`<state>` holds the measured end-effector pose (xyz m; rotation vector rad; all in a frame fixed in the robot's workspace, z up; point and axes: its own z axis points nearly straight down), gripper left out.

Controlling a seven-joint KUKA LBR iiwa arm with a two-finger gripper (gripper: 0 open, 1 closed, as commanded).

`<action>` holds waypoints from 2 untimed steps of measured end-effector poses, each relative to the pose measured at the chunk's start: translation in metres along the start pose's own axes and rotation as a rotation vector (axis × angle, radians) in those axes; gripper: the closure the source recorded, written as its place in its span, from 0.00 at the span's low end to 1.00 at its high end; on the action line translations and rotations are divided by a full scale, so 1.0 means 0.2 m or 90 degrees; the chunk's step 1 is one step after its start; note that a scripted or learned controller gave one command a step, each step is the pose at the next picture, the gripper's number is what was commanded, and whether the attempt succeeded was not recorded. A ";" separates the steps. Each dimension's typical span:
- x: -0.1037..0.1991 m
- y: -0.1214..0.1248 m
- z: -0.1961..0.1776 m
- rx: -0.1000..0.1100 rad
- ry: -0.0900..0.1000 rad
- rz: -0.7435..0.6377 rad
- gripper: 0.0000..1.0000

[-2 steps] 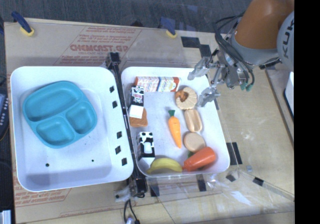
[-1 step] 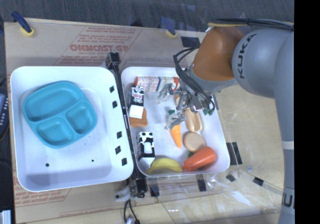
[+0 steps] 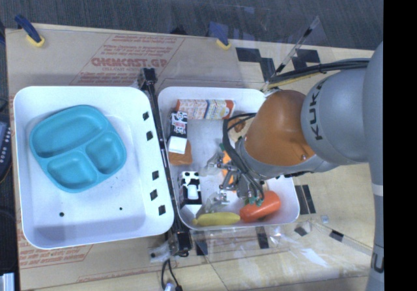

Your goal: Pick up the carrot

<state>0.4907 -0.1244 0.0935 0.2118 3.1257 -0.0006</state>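
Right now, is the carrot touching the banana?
Touching. The camera view shows the carrot lying with its end against the banana near the right bin's front wall, no gap between them.

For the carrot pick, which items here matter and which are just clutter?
Belongs to the job:
carrot, at the right bin's near edge
hand, low over the right bin

Lying about:
banana
blue divided plate in the left bin
carton
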 end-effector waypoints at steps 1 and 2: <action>-0.01 0.01 -0.05 0.000 0.000 -0.005 1.00; 0.10 0.28 -0.50 0.000 0.003 0.169 1.00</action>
